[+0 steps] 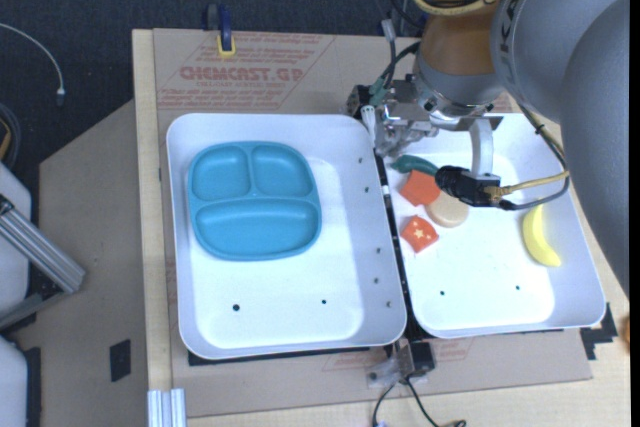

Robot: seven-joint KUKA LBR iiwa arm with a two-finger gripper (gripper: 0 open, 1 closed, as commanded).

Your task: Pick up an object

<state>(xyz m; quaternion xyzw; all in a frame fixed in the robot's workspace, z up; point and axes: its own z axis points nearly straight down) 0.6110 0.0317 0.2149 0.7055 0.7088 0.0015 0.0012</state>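
Observation:
My gripper (403,135) hangs low over the far left corner of the right bin (500,305), under the grey wrist and orange band. Just below it lies a small teal piece (412,163), partly covered by the gripper. Nearer the front sit an orange block (420,187), a tan round disc (450,212) and a red-orange cube (420,233), close together. A yellow banana (541,238) lies at the bin's right side. I see nothing lifted off the bin floor.
The left bin (290,305) holds a blue divided plate (255,200) in its far left half. A black part with a yellow cable (470,185) juts over the disc. The bins' shared rim (390,235) runs just left of the objects.

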